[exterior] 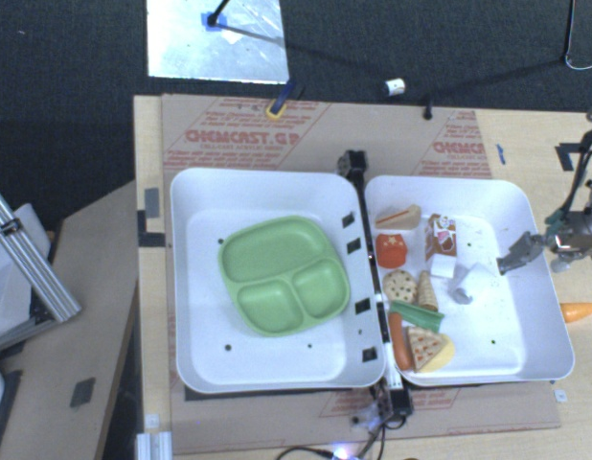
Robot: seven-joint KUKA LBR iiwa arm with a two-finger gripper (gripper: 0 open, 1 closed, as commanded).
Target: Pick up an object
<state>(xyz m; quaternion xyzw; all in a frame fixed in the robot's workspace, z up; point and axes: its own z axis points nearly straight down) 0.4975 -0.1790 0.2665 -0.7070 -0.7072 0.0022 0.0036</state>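
Nearest the camera, along the bottom of the right bin (550,357), a wedge of toy pizza (426,349) lies beside a toy sausage (399,338), the two pressed against the divider between the bins. Just above them a green toy bean pod (417,314) crosses the pile, and behind it sit a toy cookie (399,285) and an ice-cream cone (426,292). Further back come a toy tomato (392,250), a small printed carton (441,237) and, at the far end of the cluster, a toy sandwich wedge (398,218). All of these candidates rest on the bin floor, none lifted. The gripper (515,253) reaches in from the right edge and hangs over the right half of that bin, apart from the food cluster; whether it is spread or pressed together I cannot tell, and nothing shows in its grip. Something pale and crumpled (461,281) lies just beside its tip, too unclear to name. In the left bin (195,353) a green divided plate (283,274) sits alone. By my judgement the pick has not yet been made: the approach, the closing on one item and the lift are all left to do. Both bins stand on a printed cardboard sheet (240,134) on the counter (148,161).
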